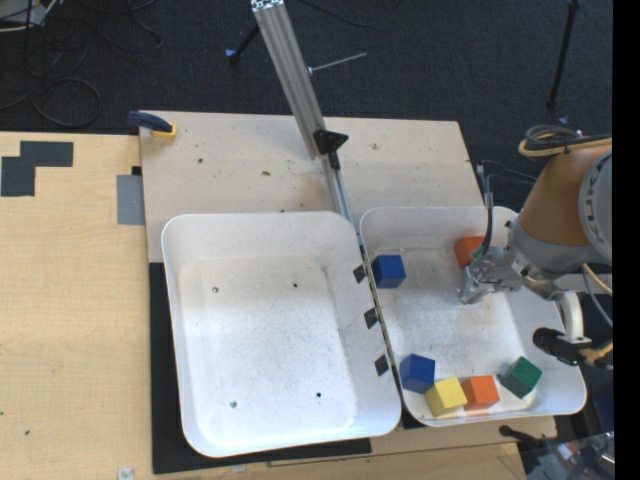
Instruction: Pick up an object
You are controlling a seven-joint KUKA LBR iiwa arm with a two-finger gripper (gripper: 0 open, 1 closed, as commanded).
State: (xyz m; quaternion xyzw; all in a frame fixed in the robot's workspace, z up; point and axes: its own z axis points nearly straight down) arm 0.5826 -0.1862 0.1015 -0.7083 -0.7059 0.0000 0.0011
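Tool (474,290) just below orange block (466,250)

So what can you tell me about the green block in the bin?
The green block is a small cube with a dark green, matte look, like painted wood or foam, though I cannot tell the material for sure. It sits in the near right corner of the right bin, turned at an angle to the bin's sides, close to the rim. An orange block lies just to its left, very near it; whether they touch is unclear. The gripper is farther back in the bin, away from it.
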